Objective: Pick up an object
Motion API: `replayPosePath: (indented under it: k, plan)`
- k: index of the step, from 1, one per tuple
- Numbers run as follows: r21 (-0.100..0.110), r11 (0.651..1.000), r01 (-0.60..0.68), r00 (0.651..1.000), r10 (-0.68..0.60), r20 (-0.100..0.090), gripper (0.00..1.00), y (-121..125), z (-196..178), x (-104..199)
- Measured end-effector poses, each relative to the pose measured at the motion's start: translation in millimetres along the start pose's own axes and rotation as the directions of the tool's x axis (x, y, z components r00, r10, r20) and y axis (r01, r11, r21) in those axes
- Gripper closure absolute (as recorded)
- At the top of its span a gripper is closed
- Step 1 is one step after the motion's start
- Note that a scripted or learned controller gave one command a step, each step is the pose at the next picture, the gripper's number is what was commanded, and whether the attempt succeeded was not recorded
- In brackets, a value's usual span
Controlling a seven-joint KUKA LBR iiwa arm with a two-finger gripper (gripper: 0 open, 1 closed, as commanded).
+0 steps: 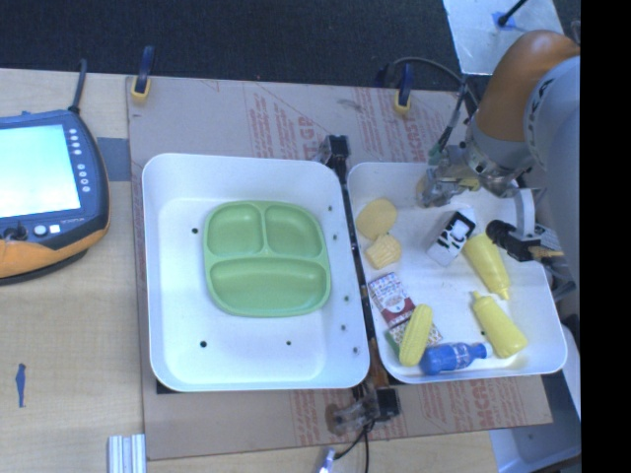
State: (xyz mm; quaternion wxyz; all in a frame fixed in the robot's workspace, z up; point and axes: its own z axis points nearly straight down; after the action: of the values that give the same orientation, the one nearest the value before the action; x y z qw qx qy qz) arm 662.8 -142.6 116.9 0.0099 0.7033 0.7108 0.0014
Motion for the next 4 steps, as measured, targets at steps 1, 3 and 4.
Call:
replayPosePath:
  k: [1, 3, 4]
  plan:
    - [0.017, 1.0, -0.009, 1.0, 0.01, -0.011, 1.0, -38, -30, -69]
    - [0.002, 1.0, -0.006, 1.0, 0.006, -0.01, 0.0, -71, 7, -68]
    - [-0.018, 1.0, -0.007, 1.0, 0.007, -0.003, 0.0, -107, 11, -69]
